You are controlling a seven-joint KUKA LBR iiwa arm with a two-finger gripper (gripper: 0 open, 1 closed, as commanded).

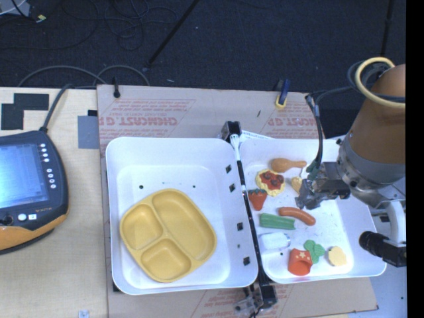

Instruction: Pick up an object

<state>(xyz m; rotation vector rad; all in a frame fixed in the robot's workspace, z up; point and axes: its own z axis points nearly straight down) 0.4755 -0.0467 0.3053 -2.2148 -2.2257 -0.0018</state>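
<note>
The right bin holds toy food: a chicken drumstick, a pizza slice, a red sausage, a green pickle, a small red piece, a white piece, a tomato with green leaves and a yellow piece. My gripper hangs low over the right bin, just above the sausage and to the right of the pizza slice. Nothing is visibly held between its dark fingers.
The left bin holds a yellow divided plate. A teach pendant lies on the bench at far left. A clip bar joins the two bins. The arm's grey and orange body rises at the right.
</note>
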